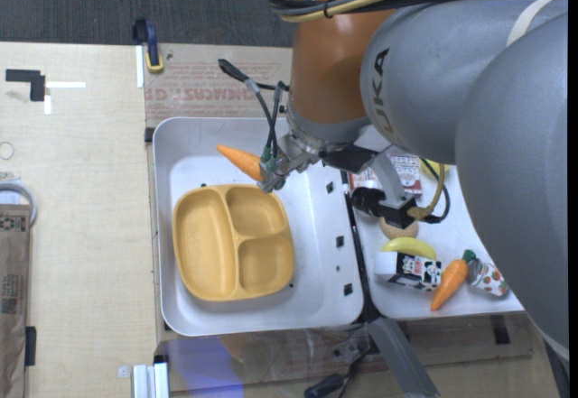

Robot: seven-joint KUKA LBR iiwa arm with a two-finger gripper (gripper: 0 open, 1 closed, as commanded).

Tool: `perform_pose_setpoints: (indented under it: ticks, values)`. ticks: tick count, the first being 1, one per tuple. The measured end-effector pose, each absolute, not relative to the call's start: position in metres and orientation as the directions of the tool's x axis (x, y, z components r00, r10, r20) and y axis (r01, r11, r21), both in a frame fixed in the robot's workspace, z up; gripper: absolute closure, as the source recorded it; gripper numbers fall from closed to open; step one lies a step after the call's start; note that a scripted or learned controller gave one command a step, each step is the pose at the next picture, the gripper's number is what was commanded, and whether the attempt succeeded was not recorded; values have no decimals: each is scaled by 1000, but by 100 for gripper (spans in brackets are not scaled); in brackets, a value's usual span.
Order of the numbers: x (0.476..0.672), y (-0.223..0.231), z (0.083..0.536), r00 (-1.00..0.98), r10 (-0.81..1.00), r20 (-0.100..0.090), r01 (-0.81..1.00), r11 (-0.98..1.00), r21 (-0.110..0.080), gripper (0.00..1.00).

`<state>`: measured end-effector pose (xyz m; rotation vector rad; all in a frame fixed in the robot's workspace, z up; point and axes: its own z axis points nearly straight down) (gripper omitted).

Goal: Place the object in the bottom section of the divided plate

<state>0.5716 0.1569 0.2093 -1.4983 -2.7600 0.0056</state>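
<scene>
We saw the small orange plastic carrot (237,159) lying on the floor of the left white bin (172,207), its near end right at the tip of the pincer (271,176), just beyond the far rim of the yellow three-part divided plate (233,243). Whether the pincer was wide, narrow or closed on the carrot we could not tell. We judged the task to be at the pick-up: the carrot was not yet in any section. The next move called for a sure hold, a lift over the plate's rim, and a carry toward the plate's near section, below the pincer. To the pincer's right, past the bin wall, lay a yellow banana (408,246), a second carrot (449,282) and a small black-and-white carton (416,271). The plate's raised rim stood closest in the way.
</scene>
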Motion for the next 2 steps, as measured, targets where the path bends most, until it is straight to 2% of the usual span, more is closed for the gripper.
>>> perform_pose_setpoints:
  ticks: [1,2]
  values:
    - [532,211,200,-570,822,0,822,570,-5,100]
    - [532,211,201,-570,822,0,822,570,-5,0]
